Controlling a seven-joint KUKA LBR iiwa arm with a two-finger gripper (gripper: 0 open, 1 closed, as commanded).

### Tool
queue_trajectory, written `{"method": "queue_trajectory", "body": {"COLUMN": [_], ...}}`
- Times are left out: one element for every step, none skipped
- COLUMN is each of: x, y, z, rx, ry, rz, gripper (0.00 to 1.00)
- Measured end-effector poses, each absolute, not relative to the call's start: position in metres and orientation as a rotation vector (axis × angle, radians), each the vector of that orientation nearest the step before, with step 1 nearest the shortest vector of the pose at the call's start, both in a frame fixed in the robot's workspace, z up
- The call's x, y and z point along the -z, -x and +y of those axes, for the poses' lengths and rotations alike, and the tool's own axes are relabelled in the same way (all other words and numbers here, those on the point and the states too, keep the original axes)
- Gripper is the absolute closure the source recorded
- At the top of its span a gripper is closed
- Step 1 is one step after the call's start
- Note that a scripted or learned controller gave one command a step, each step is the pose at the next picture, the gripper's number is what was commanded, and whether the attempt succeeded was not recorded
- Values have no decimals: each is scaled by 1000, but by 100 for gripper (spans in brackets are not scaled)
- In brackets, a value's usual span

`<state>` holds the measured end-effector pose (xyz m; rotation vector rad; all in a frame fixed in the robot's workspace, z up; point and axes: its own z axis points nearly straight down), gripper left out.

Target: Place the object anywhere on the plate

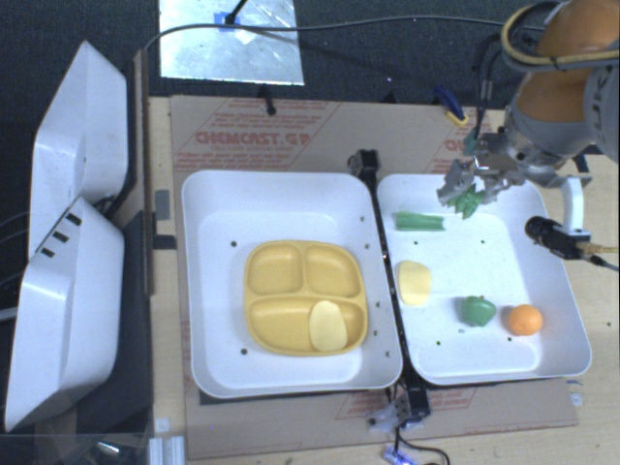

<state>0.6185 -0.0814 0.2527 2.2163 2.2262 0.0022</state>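
**Cardboard lettering, yellow plate, gripper over the right bin**

Cardboard (291, 124) under the 2 bins carries red printed lettering that reads roughly "CHEMCAST GP"; more red print shows at the sheet's 1 o'clock corner but is too cut off to read.

The gripper (469, 190) hangs over the right bin (552, 356) toward its 12 o'clock rim, and a small leafy green object (469, 202) sits right at its fingertips. The pictures do not settle whether the fingers are closed on that piece or merely above it, so its state cannot be told. The piece looks ragged and lobed; its long axis is unclear.

Elsewhere in the right bin lie a flat green pod-like strip (419, 222), long axis running 9 to 3 o'clock; a pale yellow rounded block (415, 283) near the 9 o'clock wall; a glossy green pepper-like lump (477, 310); and a smooth orange ball (524, 320) just beside it toward 3 o'clock.

The left bin (213, 289) holds the plate (271, 318), a matte yellow, rounded-rectangular tray with 3 compartments: 2 small ones on the 12 o'clock side and 1 long one on the 6 o'clock side. A pale yellow oval piece (327, 325) lies in the long compartment, long axis 12 to 6 o'clock. Both bins are smooth white plastic with rounded corners.
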Motion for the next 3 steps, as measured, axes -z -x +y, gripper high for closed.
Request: {"method": "queue_trajectory", "body": {"x": [-249, -254, -244], "y": [-613, -619, -624], "z": [-29, 21, 63], "rx": [-2, -2, -1], "ry": [-2216, -2216, -2218], "rz": [2227, 2227, 2226], "gripper": [100, 100, 100]}}
